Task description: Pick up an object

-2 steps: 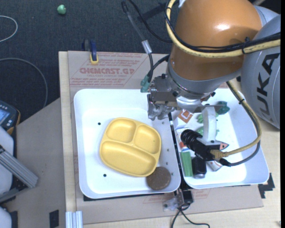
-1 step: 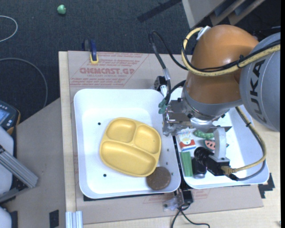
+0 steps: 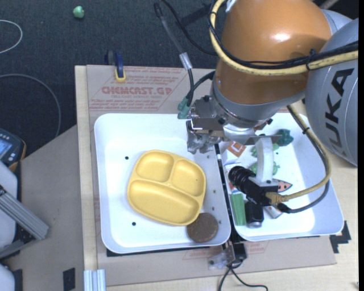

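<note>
Starting at the upper left of the frame, a small green ball (image 3: 78, 11) is seen on the dark floor, well apart from the bench. Further right, a blue and yellow clamp (image 3: 118, 65) is fixed at the upper edge of a brown protective board (image 3: 142, 85), on which "CHEMCAST GP" is printed in red; the smaller lines beneath are too blurred to be read.

The left shallow white bin (image 3: 105, 170) is laid on this board. At its middle a yellow three-compartment plastic plate (image 3: 166, 187) is placed, and a brown round flat disc (image 3: 203, 227) is found right against the plate's lower right edge.

The metal two-finger gripper (image 3: 199, 142) is held over the upper part of the seam where the two bins meet, just beside the plate's upper right corner. Nothing can be seen gripped by it, and whether it is open or closed cannot be told.

In the right shallow white bin (image 3: 318, 219) a green rectangular block (image 3: 239, 210) is laid near the left wall, with an orange and white card (image 3: 236, 149) above it, a white curved plastic piece (image 3: 263, 162) at the middle and a teal green piece (image 3: 282, 136) toward the upper right. At the right edge of the frame the letters "UKA" are read on the grey arm casing (image 3: 341, 96).
</note>
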### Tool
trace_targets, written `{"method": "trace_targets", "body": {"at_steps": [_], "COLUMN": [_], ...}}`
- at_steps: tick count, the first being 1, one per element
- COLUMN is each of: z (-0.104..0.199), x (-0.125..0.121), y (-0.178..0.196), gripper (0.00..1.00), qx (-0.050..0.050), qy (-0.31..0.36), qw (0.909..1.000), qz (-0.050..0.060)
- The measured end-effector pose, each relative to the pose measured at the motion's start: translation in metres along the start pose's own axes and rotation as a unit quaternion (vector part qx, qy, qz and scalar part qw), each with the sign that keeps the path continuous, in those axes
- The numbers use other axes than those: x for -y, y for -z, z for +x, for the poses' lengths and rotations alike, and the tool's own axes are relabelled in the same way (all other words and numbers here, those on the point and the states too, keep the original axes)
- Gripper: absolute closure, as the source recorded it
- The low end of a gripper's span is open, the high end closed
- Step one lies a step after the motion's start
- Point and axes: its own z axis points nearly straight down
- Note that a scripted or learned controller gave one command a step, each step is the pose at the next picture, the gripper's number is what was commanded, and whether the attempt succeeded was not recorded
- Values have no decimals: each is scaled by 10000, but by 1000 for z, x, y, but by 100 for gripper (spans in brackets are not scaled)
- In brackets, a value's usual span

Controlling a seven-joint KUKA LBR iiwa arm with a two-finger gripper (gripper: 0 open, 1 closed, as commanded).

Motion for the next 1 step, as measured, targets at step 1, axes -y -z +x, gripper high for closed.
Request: {"method": "trace_targets", "body": {"at_steps": [1], "z": [-71], "x": [-9], "y": [36], "gripper": [100], "qx": [28], "qy": [-76], "qw": [10000], "qz": [7]}}
